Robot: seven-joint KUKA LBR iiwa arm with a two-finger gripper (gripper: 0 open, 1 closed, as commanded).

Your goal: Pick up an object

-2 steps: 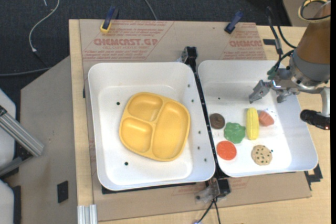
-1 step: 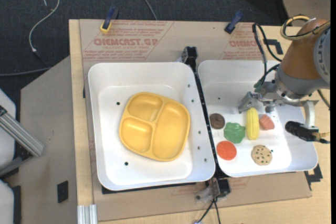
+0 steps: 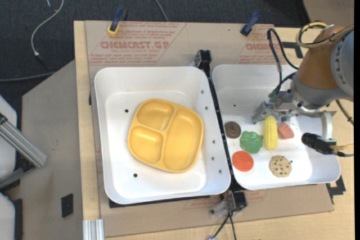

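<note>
In the right bin [image 3: 247,81] lie a yellow corn cob [image 3: 270,133], a green leafy piece [image 3: 251,142], a brown round piece [image 3: 233,130], a pink piece [image 3: 286,132], an orange-red disc [image 3: 243,162] and a chocolate-chip cookie [image 3: 279,166]. My gripper [image 3: 272,113] reaches in from the right and hangs low over the far end of the corn cob. It is open, with one grey finger [image 3: 259,114] splayed to the left of the cob. Nothing is lifted; every piece rests on the bin floor.
The left bin [image 3: 107,87] holds a yellow divided plate [image 3: 166,135]. A black divider [image 3: 216,121] runs between the bins. Cables loop above the arm's orange wrist band [image 3: 315,67]. A black part [image 3: 318,143] sticks out beside the pink piece.
</note>
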